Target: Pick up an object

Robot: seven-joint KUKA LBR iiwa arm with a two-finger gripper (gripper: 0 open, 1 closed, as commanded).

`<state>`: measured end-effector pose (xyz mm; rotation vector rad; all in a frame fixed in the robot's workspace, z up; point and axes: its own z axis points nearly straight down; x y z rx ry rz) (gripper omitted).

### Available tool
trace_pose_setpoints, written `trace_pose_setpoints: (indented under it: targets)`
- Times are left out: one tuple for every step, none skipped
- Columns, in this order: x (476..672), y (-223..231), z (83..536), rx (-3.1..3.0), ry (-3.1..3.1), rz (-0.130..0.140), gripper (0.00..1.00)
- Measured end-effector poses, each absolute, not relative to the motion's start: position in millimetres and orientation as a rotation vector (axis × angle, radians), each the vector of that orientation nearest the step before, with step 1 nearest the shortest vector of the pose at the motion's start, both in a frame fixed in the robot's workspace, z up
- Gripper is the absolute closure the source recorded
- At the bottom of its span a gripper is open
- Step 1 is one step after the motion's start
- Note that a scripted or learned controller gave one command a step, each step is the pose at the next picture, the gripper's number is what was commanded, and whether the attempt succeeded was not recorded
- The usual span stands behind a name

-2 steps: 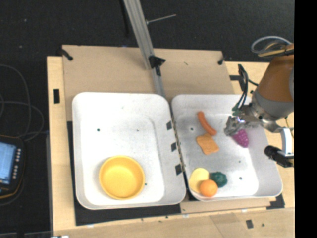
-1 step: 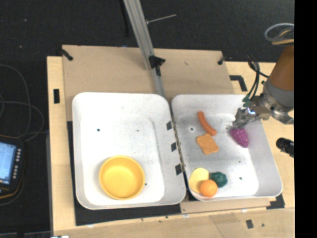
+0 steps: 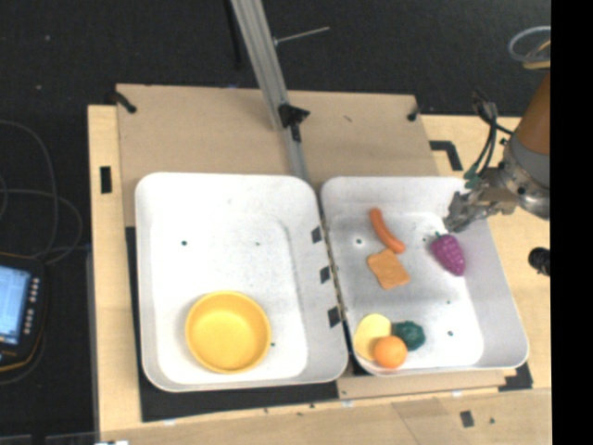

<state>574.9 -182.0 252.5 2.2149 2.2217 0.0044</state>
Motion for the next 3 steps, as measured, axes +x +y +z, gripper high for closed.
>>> trace_pose_setpoints:
  targets:
    - [589.9,-127,261,2.211,2.229,0.005,1.00]
    - [598.1,-81,251,2.215,2.228,0.000,1.00]
    - [620.7,-27,257,2.212,2.229,0.004,1.00]
